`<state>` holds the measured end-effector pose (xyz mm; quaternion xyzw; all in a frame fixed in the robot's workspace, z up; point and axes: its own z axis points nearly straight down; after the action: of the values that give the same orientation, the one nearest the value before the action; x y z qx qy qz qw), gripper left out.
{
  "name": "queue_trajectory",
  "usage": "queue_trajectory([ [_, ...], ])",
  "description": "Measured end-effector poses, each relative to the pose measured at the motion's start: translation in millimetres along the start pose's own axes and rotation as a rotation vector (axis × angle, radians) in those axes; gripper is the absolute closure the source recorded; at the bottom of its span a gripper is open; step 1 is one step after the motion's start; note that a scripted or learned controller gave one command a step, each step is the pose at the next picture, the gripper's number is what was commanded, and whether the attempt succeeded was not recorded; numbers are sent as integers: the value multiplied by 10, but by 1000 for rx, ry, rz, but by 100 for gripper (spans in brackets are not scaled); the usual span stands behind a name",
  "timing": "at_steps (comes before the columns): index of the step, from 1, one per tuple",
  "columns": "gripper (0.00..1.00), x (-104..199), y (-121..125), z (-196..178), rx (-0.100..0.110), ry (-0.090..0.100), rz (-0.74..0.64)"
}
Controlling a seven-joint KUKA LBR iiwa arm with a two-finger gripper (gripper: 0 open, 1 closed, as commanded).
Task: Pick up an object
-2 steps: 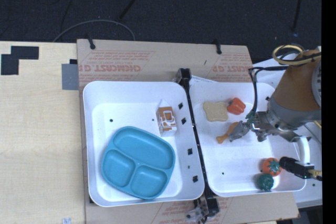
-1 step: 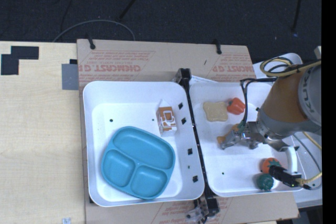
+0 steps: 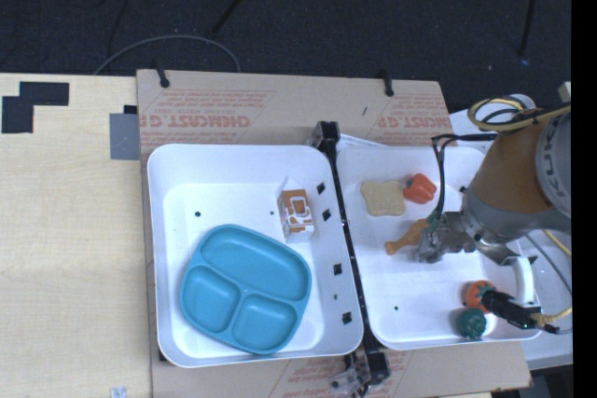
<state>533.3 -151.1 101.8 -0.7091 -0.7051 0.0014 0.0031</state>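
Observation:
My gripper is low in the right bin, just right of a small tan-orange drumstick-shaped piece, and seems to touch its right end. A tan bread slice and a red-orange piece lie further back in the same bin. An orange ball and a teal ball rest in the front right corner.
The left bin holds a blue divided plate and a small white and orange carton. A dark divider runs between the two bins. The grey and orange arm covers the right bin's right side.

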Motion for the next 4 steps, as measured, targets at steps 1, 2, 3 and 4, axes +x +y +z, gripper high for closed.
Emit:
queue_trajectory([
  [1, 100, 8, 90, -592, -9, -3, -8],
  [2, 100, 33, 30, -1040, -7, -2, -8],
  [3, 100, 3, -13, -1475, -8, -3, -7],
  [4, 100, -4, -10, -1991, -9, -3, -7],
])
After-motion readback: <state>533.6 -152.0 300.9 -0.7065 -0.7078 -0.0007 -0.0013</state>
